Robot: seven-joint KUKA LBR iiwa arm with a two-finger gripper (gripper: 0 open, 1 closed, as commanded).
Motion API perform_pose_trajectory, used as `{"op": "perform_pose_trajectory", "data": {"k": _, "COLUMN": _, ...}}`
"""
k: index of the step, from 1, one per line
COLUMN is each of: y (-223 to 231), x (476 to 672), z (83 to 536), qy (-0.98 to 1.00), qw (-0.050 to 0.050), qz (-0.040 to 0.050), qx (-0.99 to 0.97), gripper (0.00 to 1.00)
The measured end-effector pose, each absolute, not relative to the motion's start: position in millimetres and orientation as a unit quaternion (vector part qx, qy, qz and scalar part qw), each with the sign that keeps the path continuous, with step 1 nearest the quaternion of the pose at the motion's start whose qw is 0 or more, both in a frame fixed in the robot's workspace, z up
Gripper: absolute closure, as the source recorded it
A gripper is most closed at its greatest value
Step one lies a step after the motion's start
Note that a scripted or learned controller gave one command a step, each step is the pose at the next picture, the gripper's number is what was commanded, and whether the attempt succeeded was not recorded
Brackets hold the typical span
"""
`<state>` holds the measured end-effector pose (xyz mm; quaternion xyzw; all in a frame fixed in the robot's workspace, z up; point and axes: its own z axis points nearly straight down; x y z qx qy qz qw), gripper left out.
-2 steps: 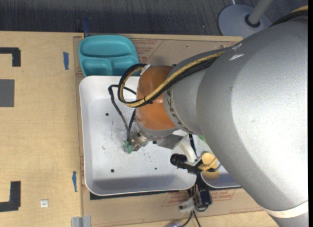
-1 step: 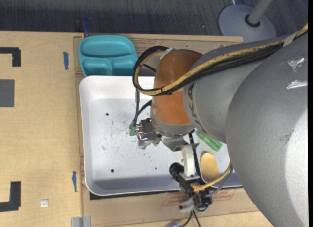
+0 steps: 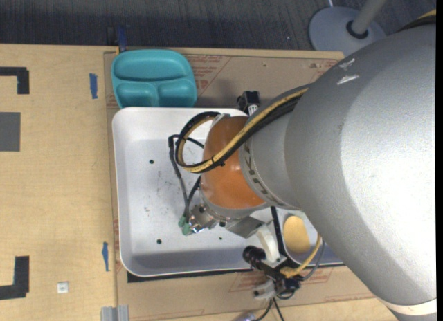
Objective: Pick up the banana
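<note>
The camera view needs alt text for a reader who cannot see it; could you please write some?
A large grey robot arm with an orange band reaches down into a shallow white bin. A yellow object peeks from beneath the arm, and a teal tray sits above the bin.

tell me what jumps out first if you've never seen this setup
The big grey arm covers the right side, its orange band hanging over the white bin with black cables looped beside it. A teal tray sits on the bench just behind the bin. A yellow patch, maybe the banana, peeks out under the arm near the bin's front right.
</note>
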<state>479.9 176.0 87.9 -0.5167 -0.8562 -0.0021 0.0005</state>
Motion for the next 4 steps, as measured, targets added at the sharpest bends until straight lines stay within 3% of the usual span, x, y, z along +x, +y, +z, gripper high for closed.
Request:
{"op": "perform_pose_trajectory", "data": {"k": 1, "y": 216.4, "x": 479.2, "z": 164.6, "qy": -0.825, "qw": 0.000, "qz": -0.0003, "qx": -0.565, "gripper": 1.00}}
{"op": "perform_pose_trajectory", "data": {"k": 2, "y": 131.5, "x": 480.8, "z": 90.7, "qy": -0.841, "qw": -0.002, "qz": -0.0020, "qx": -0.541, "gripper": 1.00}}
{"op": "perform_pose_trajectory", "data": {"k": 3, "y": 159.1, "x": 481.0, "z": 86.3, "qy": -0.914, "qw": -0.003, "qz": -0.0010, "qx": -0.407, "gripper": 1.00}}
{"op": "perform_pose_trajectory", "data": {"k": 4, "y": 181.5, "x": 481.0, "z": 113.8, "qy": -0.831, "qw": -0.001, "qz": -0.0004, "qx": -0.557, "gripper": 1.00}}
